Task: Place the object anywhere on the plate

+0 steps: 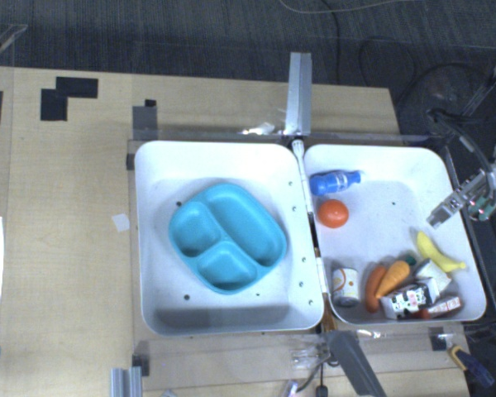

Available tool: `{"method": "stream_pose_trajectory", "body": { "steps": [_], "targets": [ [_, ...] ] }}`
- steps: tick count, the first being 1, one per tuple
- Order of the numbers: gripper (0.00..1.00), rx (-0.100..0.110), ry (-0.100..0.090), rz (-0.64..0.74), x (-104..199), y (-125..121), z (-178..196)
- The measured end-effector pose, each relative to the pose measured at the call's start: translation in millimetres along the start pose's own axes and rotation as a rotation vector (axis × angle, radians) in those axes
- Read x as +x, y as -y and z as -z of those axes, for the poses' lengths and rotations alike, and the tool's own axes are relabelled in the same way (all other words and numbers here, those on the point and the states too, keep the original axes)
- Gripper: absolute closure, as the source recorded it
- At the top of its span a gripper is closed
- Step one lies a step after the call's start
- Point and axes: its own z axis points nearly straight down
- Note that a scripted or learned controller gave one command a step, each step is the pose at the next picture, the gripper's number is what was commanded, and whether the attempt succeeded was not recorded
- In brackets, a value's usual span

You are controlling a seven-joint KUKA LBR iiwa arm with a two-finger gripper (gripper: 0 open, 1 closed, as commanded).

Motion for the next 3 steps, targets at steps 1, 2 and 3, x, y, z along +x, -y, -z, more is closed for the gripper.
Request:
{"method": "stream_pose_trajectory", "body": {
  "steps": [1,2,3],
  "targets": [
    [1.00,0.000,0.000,0.009,-5.1,11.5,41.9],
    [1.00,0.002,-0.003,-0.092,33.0,-17.1,-62.6],
    [1.00,0.001,-0.002,-0.029,-7.1,-130.0,-33.3]
  ]
}}
